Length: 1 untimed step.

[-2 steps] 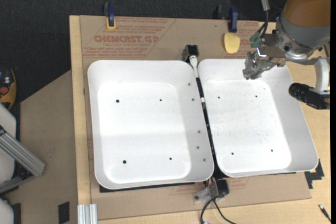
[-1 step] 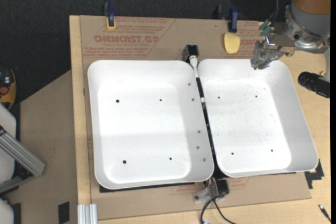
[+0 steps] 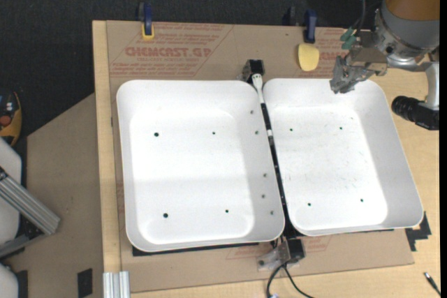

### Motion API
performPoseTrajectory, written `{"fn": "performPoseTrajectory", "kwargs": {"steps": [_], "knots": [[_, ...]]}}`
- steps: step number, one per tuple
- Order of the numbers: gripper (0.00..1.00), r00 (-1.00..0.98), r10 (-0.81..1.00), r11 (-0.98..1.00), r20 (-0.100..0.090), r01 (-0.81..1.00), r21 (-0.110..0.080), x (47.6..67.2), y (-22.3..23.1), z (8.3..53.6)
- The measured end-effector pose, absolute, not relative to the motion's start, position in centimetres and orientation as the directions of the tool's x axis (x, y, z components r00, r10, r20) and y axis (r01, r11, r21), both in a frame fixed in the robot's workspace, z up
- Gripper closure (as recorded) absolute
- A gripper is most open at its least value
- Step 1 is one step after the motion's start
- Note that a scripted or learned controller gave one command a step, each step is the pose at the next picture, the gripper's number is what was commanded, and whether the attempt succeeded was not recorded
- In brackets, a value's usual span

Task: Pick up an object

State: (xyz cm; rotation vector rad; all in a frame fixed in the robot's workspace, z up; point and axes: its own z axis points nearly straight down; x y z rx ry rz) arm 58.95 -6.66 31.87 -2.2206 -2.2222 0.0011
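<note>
Overhead, two shallow white bins sit side by side on the surface: the left bin (image 3: pixel 133 150) fills the centre left of the frame and the right bin (image 3: pixel 391 143) the centre right, held edge to edge on a cardboard sheet (image 3: pixel 174 49) pinned by blue clamps (image 3: pixel 145 13) along the top, seemingly to keep them from sliding. A small pale yellow object (image 3: pixel 308 56), the likely thing to pick, lies outside the bins on the cardboard at upper centre. At upper right the end effector (image 3: pixel 343 80) hangs over the right bin's top rim, near the object but apart from it; nothing visible is gripped, and how far it is open cannot be told.
</note>
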Motion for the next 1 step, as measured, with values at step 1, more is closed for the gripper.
{"fn": "performPoseTrajectory", "kwargs": {"steps": [1], "knots": [[1.0, 0.003, 1.0, -0.003, -0.003, 1.0, 0.008, 58.76, -10.14, 36.71]]}}
